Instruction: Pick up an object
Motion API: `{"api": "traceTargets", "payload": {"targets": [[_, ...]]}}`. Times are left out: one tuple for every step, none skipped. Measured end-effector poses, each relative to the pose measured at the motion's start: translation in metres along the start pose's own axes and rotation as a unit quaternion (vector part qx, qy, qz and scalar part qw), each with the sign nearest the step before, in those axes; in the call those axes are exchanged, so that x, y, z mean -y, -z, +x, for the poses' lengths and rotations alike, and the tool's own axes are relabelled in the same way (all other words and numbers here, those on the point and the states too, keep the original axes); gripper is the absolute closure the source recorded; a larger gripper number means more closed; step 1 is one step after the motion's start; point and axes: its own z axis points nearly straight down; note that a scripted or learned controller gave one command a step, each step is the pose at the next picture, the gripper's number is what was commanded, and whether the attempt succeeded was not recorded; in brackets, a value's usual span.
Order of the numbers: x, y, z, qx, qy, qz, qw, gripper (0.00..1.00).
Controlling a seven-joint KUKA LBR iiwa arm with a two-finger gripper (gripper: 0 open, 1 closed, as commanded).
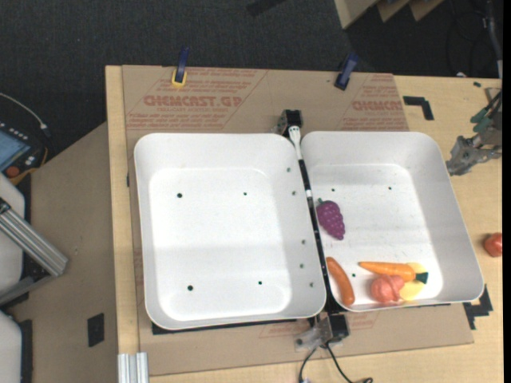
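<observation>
My end effector [467,152]: far right over tabletop [239,94], grip state unreadable. Right bin [375,146]: purple grapes [330,219], carrot [389,269], sausage [341,281], pink fruit [386,289] at near edge.

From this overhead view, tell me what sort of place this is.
Probably a robotics lab test bench: two white bins clamped side by side on a cardboard-covered bench, and toy food such as purple grapes and a carrot.

**Toy food gathered in the right bin**

The right bin [435,174] holds purple grapes [331,219] near its left wall, with a sausage [341,281], carrot [389,269], pink piece [386,289] and yellow piece [410,291] along its front edge, beside the left bin [160,166].
</observation>
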Motion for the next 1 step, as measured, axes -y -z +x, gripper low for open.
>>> {"api": "traceTargets", "payload": {"targets": [[0.027,0.017,0.0127,0.0,0.001,-0.001,1.0,1.0]]}}
